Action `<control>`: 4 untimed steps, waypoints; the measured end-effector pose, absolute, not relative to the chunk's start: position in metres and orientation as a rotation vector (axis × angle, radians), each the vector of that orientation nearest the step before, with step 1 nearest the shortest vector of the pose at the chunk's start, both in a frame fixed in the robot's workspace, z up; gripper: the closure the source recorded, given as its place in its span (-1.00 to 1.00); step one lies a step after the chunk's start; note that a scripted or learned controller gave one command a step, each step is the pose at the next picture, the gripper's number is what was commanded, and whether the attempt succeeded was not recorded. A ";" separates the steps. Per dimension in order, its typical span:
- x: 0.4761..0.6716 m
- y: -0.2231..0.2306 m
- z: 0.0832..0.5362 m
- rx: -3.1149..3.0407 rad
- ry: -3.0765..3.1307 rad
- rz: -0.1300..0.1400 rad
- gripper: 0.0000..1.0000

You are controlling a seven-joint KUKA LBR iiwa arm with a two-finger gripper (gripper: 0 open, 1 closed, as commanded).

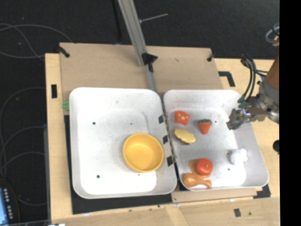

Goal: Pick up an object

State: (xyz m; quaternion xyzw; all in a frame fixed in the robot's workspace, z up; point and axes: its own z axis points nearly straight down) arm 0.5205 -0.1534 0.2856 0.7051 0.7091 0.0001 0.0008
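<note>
Bench held two bins; gripper (233,122) hung over right bin's (211,98) far-right edge, finger state unreadable; strawberry (204,126) lay nearest, just left.

The arm (270,91) enters from the right edge of the camera view, and little of it shows: a brownish-orange part at the upper right, a grey rounded wrist section below it, and dark cables looping along its upper left side. The wrist points leftward and slightly down. The gripper (233,120) sits at the arm's left end, a dark, compact assembly with small coloured wires near its base. It is too small and blurred to make out its detail. It lies low in the view, at mid-height on the right.
</note>
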 end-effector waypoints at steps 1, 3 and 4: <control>0.523 -0.106 0.270 2.214 2.227 0.000 1.00; 0.524 0.003 0.269 2.217 2.226 0.003 1.00; 0.529 0.061 0.261 2.217 2.224 0.002 1.00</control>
